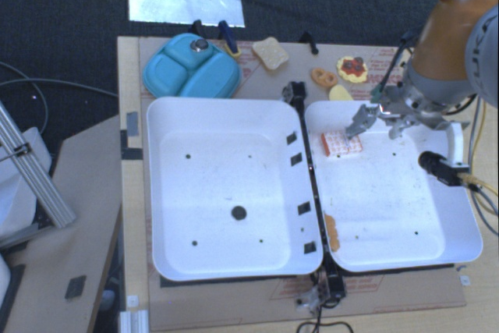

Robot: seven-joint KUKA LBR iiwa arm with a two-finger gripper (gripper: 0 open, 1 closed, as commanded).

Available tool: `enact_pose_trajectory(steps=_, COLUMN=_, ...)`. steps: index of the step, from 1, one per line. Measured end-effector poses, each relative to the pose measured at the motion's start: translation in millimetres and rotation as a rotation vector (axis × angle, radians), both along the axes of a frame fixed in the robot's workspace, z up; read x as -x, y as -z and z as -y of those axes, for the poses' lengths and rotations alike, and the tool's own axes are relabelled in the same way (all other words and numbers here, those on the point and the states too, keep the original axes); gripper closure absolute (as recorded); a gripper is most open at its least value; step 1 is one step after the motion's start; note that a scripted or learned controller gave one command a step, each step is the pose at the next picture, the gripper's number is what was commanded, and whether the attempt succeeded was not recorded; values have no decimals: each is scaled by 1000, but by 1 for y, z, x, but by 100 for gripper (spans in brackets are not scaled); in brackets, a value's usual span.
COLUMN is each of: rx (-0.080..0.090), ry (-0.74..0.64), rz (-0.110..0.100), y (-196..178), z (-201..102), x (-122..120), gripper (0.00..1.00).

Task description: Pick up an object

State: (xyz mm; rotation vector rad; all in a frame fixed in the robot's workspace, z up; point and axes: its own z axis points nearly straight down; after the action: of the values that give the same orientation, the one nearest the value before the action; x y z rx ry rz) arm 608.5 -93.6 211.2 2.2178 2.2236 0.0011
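- Gripper (361, 123) of mine hung over the far left part of the right bin (405, 242), and I could not tell how it was set.
- Just under its tip lay a small red and white block (341, 143), flat on the bin floor, close to the divider between the bins.
- I could not tell whether the tip touched the block.
- An orange-brown piece (331, 232) lay against the left wall of the same bin, near its front.
- The left bin (226, 191) held a small dark round thing (238, 212).
- Behind the bins, on the table (257, 51), stood a blue divided tray (192, 67), a toast slice (270, 53), a pretzel (323, 76), a tart with red topping (352, 69) and a pale yellow piece (340, 93).
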Motion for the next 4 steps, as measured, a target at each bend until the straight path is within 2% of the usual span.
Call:
enact_pose_trajectory(steps=1, rx=-3, ry=-8, rz=2, y=28, z=-73, x=-40, gripper=0)
enact_pose_trajectory(steps=2, rx=-3, ry=2, rz=-12, y=28, z=-95, x=123, gripper=0)
enact_pose_trajectory(steps=3, rx=-5, ry=-11, rz=11, y=-77, z=-179, x=121, gripper=0)
enact_pose_trajectory(steps=4, rx=3, ry=8, rz=-2, y=13, z=-105, x=60, gripper=0)
